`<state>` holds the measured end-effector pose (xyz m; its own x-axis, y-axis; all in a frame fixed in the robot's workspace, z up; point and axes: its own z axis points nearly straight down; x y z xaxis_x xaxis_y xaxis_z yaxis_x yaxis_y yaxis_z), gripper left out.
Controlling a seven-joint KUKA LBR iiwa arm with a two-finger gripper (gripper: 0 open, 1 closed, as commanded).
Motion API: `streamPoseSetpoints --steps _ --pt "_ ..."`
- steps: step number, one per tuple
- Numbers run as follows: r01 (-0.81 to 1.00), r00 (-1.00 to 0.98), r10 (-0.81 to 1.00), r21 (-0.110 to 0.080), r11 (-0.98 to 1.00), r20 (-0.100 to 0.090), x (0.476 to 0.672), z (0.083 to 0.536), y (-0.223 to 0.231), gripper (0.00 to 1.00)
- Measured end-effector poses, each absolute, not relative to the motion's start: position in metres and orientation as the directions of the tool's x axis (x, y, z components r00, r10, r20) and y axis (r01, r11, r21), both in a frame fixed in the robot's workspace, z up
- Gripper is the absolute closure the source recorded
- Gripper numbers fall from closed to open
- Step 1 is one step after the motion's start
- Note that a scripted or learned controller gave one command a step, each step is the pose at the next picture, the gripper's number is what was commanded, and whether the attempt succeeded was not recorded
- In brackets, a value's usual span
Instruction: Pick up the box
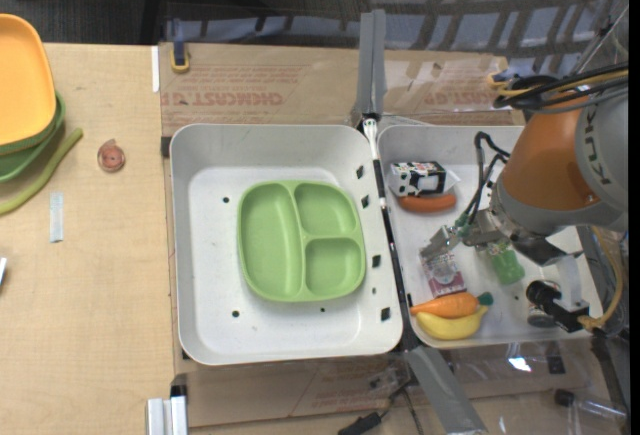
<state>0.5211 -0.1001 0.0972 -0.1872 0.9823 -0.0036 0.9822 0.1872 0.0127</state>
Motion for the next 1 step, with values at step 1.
streamPoseSetpoints --steps 1 --pt "0.992 -0.123 0.992 0.013 0.123 -0.002 0.4815 0.0966 -0.1002 0.00"
